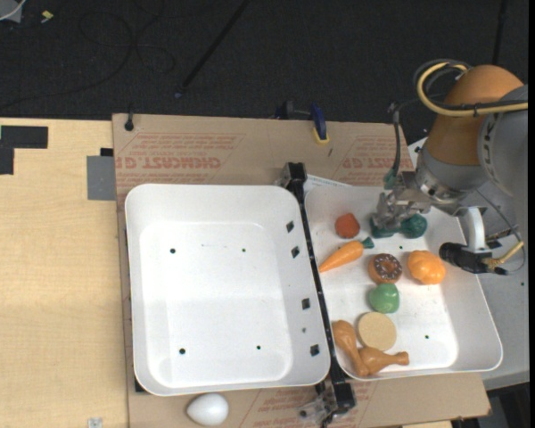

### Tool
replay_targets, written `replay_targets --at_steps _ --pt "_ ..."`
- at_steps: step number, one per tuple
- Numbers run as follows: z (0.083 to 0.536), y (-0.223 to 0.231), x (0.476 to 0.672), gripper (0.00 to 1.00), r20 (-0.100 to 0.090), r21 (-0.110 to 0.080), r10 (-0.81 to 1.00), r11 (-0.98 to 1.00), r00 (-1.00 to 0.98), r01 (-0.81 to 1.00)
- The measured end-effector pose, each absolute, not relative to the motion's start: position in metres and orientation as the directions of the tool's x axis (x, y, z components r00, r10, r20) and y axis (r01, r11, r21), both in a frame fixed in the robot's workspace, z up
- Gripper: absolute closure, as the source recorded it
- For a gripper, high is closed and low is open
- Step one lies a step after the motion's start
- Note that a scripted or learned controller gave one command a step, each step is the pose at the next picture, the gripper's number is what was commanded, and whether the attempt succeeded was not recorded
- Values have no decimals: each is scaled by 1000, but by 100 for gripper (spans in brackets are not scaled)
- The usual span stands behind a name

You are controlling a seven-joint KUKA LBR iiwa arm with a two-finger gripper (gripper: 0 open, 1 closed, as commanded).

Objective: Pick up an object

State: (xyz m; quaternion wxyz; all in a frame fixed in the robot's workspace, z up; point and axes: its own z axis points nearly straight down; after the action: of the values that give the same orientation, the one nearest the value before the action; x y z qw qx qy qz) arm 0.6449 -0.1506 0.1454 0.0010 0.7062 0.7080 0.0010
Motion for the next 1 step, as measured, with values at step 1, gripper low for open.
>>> replay_targets --at_steps 1 --pt "85 -213 632 100 -1 -5 1000 -3 3 1000"
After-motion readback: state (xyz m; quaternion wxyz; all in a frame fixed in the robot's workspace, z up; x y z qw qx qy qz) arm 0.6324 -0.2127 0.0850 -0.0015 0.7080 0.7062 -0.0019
